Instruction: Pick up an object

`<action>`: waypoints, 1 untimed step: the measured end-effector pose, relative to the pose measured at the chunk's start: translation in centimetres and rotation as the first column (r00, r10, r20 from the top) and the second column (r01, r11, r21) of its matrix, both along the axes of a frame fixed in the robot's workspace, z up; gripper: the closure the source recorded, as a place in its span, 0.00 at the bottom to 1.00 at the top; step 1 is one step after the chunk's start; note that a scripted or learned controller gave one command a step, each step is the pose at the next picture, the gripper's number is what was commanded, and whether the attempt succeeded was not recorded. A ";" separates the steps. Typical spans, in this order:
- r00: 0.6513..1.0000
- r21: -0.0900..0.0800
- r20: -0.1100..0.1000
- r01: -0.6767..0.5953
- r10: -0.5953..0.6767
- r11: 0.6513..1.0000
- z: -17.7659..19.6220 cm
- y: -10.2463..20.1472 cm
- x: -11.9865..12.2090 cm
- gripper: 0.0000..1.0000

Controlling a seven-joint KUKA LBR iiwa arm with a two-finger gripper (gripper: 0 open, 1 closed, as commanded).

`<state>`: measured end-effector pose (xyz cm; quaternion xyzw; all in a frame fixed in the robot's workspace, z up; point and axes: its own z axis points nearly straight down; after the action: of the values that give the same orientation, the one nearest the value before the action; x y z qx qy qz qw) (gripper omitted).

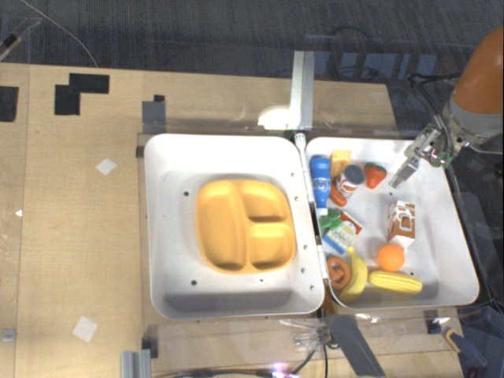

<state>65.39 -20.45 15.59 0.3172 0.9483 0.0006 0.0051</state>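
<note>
1. The pincer [411, 164] is hovering over the right bin [465, 252] near its far right corner; whether it is spread or pressed together cannot be told.
2. A glossy banana [395, 283], round orange [390, 257], printed carton [401, 220] and blue bottle [319, 178] are lying in that bin.
3. A smooth yellow divided tray [244, 224] is sitting in the left bin [169, 211].
4. The pale wooden surface [71, 211] is bordering dark carpet [197, 14].
</note>
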 end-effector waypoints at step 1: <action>0.962 0.002 -0.003 0.274 -0.274 0.962 -5.3 0.0 0.0 0.00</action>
<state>65.42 -20.46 10.28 0.4452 0.8954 0.0008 0.0037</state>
